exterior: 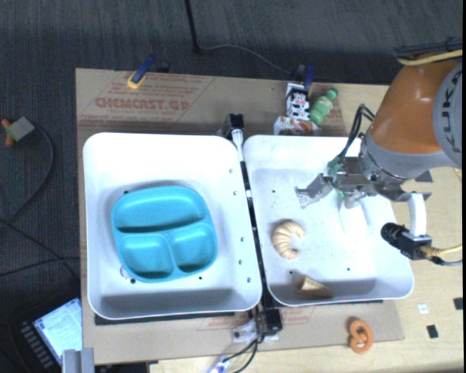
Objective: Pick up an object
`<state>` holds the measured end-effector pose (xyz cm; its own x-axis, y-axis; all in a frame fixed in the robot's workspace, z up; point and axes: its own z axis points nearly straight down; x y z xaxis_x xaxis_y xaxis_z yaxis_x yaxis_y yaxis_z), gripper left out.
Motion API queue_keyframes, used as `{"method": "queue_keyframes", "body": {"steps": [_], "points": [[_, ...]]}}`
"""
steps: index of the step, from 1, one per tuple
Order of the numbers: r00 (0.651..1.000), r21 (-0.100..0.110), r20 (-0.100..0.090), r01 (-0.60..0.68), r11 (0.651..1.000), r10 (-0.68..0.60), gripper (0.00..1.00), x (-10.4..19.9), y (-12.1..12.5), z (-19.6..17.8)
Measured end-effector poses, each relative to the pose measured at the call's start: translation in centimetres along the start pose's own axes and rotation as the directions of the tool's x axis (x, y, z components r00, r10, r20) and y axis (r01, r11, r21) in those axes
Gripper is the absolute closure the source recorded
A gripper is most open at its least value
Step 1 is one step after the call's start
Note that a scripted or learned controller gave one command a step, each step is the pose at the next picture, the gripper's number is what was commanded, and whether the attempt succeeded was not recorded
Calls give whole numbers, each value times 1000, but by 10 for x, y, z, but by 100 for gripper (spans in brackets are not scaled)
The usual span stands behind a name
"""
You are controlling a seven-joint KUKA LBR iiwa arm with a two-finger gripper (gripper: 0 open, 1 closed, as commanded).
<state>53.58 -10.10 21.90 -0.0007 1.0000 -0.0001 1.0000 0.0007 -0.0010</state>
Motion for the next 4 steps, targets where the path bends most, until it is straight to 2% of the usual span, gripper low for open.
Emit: {"method": "queue_keyframes", "body": {"steps": [1,2,3,4], "points": [[1000,4,-1,-2,1000,2,0,-31,-20,111],[1000,-3,1,-1,1000,1,0,0,7,132],[1000,-7,5,-2,1000,2,100,-2,8,121],[1000,-3,2,0,1000,0,100,-26,75,66]]}}
